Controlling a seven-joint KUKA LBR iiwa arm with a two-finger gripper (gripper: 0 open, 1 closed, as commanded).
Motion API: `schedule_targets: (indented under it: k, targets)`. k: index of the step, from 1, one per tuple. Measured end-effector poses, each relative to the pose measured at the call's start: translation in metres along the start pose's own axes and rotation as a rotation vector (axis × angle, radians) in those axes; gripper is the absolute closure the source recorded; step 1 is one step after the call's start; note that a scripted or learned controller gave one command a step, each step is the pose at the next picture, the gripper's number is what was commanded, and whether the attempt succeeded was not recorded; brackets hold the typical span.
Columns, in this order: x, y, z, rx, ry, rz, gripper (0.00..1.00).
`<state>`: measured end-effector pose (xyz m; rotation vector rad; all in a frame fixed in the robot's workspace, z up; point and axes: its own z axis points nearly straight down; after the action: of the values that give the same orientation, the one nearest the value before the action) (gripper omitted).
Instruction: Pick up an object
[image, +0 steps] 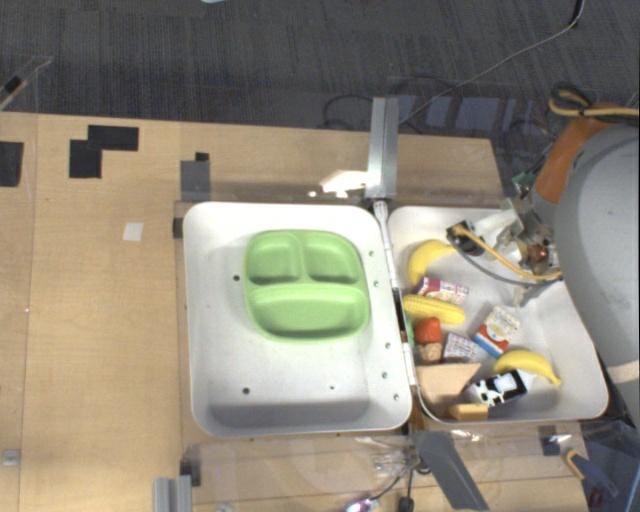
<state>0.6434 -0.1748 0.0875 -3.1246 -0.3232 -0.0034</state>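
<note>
The right bin (585, 330) holds a jumble of small items. A yellow banana (428, 258) lies at its upper left, and another banana (528, 365) lies at its lower right. A yellow piece (435, 310) sits by a red round fruit (428, 330). Small printed packets (446, 290) (502, 325) are scattered in the middle. A black and white object (500, 388) rests near the front wall beside a tan block (447, 378). My gripper (530, 255) hangs over the bin's upper right part, among cables, above the packets and apart from the bananas.
The left bin (215, 390) holds a green divided plate (303, 283). The grey arm (605, 230) with its orange band (560, 160) covers the right bin's right side. A metal post (384, 140) stands behind the divider between the bins.
</note>
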Motion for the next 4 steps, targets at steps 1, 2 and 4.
schedule_targets:
  k: [1, 2, 4]
  targets:
    - [0.027, -0.06, 0.0, 0.0, 0.004, -0.034, 0.0]
    - [-0.01, -0.078, -0.052, 0.0, 0.001, 0.0, 0.0]
    - [-0.01, -0.099, -0.099, 0.0, 0.002, -0.041, 0.0]
